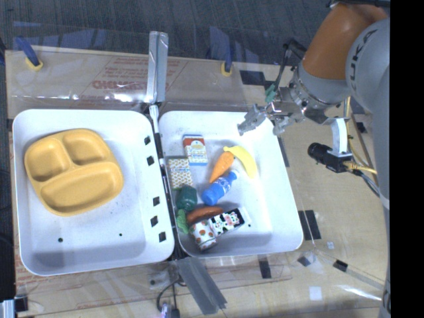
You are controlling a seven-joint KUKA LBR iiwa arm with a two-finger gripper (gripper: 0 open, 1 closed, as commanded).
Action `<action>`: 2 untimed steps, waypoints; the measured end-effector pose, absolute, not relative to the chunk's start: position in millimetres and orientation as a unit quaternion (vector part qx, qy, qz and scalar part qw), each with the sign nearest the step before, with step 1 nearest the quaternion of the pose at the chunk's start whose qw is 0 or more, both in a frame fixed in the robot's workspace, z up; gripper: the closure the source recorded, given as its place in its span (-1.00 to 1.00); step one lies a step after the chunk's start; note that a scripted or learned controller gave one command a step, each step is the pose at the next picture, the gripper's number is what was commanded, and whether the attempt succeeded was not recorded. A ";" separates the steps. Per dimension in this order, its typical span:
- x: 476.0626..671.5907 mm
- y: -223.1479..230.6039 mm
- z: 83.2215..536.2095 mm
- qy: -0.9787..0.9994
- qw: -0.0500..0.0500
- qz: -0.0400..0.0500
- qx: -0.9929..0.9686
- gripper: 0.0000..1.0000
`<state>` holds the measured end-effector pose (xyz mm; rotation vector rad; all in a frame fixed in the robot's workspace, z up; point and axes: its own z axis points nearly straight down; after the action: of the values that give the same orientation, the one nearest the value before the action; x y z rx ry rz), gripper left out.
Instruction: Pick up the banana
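The grey arm with the orange band (344, 45) reaches in over the upper right corner of the right shallow white bin (278, 197). That bin sits just beside the left shallow white bin (86, 244), which holds a yellow sectioned plastic tray (71, 171) well apart from the right bin's contents. The two-finger metal gripper (260, 120) hangs above the right bin's upper right rim, with nothing between its fingers; I cannot tell whether they are spread or pressed together.

Inside the right bin, the curved yellow banana (244, 159) lies near the middle, touching an orange carrot (220, 165) on its left. Just below them is a blue plastic bottle (217, 189). A small red-and-white carton (194, 149) lies toward the bin's upper left, a patterned box (179, 173) beneath it. Lower down are a dark green object (186, 197), a reddish sausage shape (205, 212), a black-and-white spotted box (224, 222) and a small can (202, 236).
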<state>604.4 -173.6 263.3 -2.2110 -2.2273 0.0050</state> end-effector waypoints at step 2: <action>609.3 -206.6 92.2 -0.691 0.002 0.001 -0.723 -1.00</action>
<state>609.3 -206.6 92.2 -2.2676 -2.1692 0.0043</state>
